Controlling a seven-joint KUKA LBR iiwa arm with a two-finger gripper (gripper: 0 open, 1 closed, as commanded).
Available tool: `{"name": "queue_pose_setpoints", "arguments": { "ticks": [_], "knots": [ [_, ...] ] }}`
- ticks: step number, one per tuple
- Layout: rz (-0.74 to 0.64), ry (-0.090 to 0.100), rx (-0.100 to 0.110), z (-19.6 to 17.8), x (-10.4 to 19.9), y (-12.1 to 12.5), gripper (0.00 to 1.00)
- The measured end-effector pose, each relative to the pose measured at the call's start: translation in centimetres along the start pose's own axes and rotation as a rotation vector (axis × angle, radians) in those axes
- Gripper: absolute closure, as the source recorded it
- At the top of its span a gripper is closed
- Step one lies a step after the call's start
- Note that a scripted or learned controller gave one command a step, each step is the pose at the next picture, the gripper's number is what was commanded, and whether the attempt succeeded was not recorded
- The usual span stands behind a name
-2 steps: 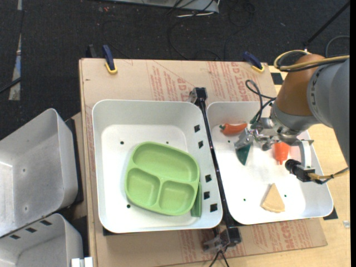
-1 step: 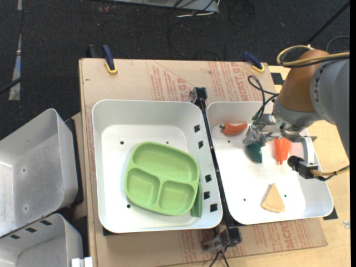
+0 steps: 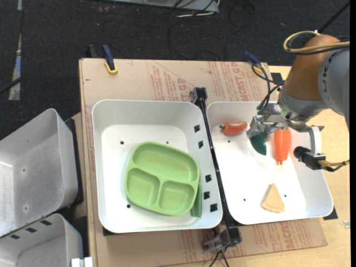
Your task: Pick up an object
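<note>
camera view: right bin (image 3: 311, 204) on the tabletop (image 3: 144, 79).
carrot (image 3: 282, 144): orange, tapered; upright in the bin's upper part, just beside the claw (image 3: 260, 131).
handling: likely light, stiff, smooth plastic; best taken across its thick middle.
claw state: cannot tell.
neighbours: teal piece (image 3: 259, 144), yellow wedge (image 3: 273, 199).
left bin (image 3: 105, 121): green tray (image 3: 162, 178).

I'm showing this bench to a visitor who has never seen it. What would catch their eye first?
Probably the bright green divided tray lying in the left bin. Next, the grey arm's orange band at the right, above the right bin, where an orange carrot-like piece and a tan wedge lie.
</note>
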State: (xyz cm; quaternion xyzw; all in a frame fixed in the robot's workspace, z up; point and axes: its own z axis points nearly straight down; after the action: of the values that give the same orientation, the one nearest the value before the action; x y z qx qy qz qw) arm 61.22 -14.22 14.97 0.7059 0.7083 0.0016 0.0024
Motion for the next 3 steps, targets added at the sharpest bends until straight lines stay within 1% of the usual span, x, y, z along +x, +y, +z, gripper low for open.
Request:
{"name": "queue_pose_setpoints", "arguments": {
  "ticks": [1, 2, 3],
  "knots": [
    [0.001, -0.001, -0.001, -4.5, -0.5, 0.4, 1.00],
    [0.000, 0.000, 0.002, -6.1, -0.5, 0.5, 1.00],
    [-0.004, 0.003, 0.007, -7.4, 4.8, -0.8, 1.00]
  ]
}}
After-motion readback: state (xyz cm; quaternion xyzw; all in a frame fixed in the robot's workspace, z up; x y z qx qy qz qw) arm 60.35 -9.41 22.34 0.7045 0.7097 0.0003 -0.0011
